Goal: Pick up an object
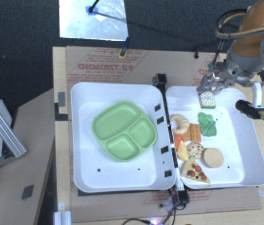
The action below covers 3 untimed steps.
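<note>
**Q:** Where does the gripper stand?

**A:** The gripper point(212, 84) is over the far end of the right bin point(244, 144), close to its back wall. The arm comes in from the right.

**Q:** And the thing nearest it?

**A:** A small patterned block point(207, 100), pale with green checks. It lies directly below the gripper, on the side toward the bin's middle, either touching it or just short of it. Its long axis runs roughly front to back, slightly tilted.

**Q:** Is it gripped?

**A:** I cannot tell. The view does not show whether the gripper is wide or narrow, or whether it has closed on the block.

**Q:** Anything crowding it?

**A:** No. The doughnut point(179, 122) and the green toy point(208, 124) are nearby, but both are apart from the block. The cookie point(195, 150) and the pizza slice point(195, 171) sit further toward the front. The green plate point(124, 131) in the left bin point(83, 125) is well apart.

**Q:** What is hidden?

**A:** The block's upper edge runs under the gripper. I cannot make out whether the block rests on the bin floor or hangs clear of it.
</note>
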Tool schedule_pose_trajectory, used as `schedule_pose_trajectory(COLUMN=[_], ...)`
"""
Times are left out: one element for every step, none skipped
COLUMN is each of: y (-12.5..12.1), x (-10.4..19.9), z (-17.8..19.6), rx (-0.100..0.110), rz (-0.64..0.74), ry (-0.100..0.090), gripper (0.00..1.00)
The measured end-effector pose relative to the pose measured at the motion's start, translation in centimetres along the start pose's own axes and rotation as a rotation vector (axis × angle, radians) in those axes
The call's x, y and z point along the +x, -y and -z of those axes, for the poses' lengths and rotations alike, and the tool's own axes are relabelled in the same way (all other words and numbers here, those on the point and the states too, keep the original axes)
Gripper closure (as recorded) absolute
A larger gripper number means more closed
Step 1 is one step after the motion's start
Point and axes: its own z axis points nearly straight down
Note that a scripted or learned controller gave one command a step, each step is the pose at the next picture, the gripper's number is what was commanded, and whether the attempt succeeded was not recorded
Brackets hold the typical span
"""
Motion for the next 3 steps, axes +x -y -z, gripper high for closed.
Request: schedule_pose_trajectory(y=[-0.1,-0.5,-0.3], x=[0.0,6.1,11.5], z=[2.0,2.9,1.7], rx=[0.004,0.005,0.007], rz=[0.002,0.01,0.008], ry=[-0.001,-0.003,-0.003], gripper=[1.0,1.0,1.0])
